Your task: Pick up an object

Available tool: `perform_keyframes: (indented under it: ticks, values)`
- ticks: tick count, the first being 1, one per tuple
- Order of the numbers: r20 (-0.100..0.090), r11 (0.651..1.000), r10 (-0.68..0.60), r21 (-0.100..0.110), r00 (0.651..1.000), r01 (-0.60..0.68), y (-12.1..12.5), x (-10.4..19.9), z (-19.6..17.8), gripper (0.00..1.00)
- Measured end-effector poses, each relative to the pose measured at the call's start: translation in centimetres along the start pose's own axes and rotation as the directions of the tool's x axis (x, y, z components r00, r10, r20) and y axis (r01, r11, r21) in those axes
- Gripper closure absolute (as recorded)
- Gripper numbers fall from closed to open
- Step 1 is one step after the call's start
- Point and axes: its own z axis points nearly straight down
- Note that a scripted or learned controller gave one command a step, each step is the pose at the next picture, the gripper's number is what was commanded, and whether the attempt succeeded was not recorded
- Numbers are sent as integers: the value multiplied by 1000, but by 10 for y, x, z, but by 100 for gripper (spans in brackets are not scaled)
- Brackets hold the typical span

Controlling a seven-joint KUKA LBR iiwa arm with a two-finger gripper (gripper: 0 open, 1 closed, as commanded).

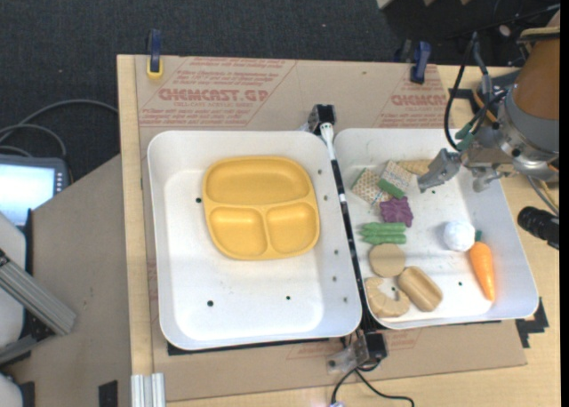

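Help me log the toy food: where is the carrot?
The carrot lies in the right bin, near its right wall, just below-right of the white ball.

Red "CHEMCAST GP" print repeats on the brown paper-faced sheet [233, 85] covering the worktop, behind both bins; right-hand copy partly cut off. Smaller lines beneath are unreadable.

Brown bench [222, 85] under two white bins [178, 219], side by side
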Motion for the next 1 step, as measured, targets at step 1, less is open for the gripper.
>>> perform_keyframes:
  ticks: [1]
  values:
    - [-2, 1000, 0, 11, 1000, 0, 33, -12, 112, 0]
